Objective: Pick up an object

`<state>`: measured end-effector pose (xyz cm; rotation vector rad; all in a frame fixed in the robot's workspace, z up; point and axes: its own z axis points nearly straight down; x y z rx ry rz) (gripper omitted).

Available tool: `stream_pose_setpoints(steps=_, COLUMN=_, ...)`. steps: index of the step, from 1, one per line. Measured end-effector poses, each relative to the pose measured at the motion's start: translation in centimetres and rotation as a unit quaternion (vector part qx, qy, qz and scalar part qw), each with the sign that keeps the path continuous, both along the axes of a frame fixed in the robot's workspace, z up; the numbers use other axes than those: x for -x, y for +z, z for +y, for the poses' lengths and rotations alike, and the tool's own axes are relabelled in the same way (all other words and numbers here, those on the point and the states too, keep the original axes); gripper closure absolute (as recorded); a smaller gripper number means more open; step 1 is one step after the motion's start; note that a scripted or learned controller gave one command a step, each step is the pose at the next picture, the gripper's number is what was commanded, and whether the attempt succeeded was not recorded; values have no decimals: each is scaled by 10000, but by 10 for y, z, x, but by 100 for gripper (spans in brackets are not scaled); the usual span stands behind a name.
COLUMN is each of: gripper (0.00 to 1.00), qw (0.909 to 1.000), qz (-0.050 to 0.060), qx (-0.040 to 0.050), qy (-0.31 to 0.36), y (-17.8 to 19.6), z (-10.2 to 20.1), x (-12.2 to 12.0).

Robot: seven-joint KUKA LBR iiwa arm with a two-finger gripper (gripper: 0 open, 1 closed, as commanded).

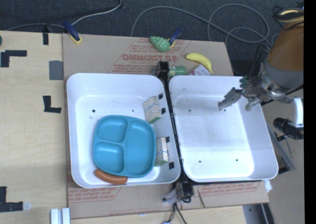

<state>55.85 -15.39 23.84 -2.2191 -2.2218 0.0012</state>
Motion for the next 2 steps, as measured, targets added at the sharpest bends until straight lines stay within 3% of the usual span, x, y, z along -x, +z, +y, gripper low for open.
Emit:
stream_pose_setpoints(steps=1, gripper=0, qw=10000, qz=-39, qx=3, qy=4, y=-151, z=22, x=-81)
stream_pose_setpoints(steps=2, gripper=0, qw=10000, qz=-19, qx=5, qy=5, y=-153, z=53, x=-111)
